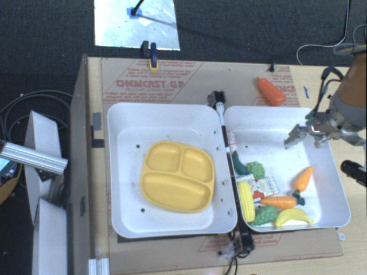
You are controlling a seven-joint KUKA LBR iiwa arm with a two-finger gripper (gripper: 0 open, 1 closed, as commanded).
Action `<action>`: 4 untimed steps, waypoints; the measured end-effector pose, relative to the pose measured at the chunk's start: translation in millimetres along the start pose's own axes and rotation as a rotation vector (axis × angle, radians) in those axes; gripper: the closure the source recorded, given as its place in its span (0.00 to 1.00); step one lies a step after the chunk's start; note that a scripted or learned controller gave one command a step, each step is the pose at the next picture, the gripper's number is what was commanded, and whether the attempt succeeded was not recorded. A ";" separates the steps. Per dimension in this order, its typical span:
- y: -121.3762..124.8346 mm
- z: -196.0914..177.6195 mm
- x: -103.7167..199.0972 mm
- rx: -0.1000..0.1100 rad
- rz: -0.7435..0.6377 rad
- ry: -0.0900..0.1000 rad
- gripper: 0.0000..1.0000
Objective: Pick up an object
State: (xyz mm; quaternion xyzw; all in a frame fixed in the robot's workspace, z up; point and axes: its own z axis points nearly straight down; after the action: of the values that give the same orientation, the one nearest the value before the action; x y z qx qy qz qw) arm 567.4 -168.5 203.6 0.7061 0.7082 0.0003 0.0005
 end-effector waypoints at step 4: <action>-23.4 17.5 91.9 -0.004 0.000 0.001 0.00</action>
State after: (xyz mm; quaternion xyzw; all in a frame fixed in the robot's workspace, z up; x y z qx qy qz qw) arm 543.7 -76.7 186.0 0.7061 0.7081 0.0017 0.0016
